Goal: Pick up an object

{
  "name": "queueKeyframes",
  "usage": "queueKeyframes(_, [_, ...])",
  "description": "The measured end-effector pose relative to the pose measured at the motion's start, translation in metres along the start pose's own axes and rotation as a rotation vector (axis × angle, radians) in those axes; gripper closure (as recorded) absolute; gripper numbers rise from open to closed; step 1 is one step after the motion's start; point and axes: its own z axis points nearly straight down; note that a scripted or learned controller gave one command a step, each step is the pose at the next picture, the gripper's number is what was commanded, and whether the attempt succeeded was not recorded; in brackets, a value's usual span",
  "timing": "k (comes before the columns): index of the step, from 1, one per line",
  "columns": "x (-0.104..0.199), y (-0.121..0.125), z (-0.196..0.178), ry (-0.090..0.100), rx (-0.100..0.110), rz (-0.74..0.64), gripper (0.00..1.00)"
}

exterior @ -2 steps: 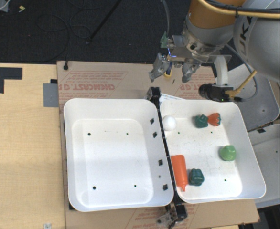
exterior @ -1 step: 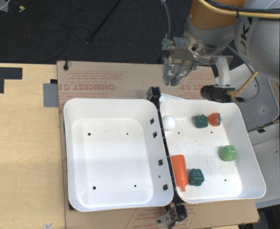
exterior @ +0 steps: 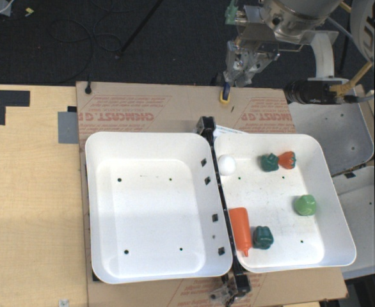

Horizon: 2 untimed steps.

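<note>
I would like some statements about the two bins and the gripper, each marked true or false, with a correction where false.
1. The orange carrot-shaped object lies in the right bin, close to the divider. True.
2. The white ball is in the left bin. False: it sits in the right bin, near its upper left corner.
3. The gripper hangs above the bench, beyond the far edge of the bins. True.
4. The light green object touches the red object. False: they lie apart; the red one touches a dark green object.

White bins (exterior: 149,270); orange carrot (exterior: 240,229), white ball (exterior: 226,165), lt green ball (exterior: 306,204), red pepper (exterior: 287,160).
</note>
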Motion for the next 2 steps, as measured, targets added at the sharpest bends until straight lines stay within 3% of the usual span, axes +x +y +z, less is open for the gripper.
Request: queueKeyframes(2, [0.036,-0.082,-0.045,-0.002,0.009,0.001,1.00])
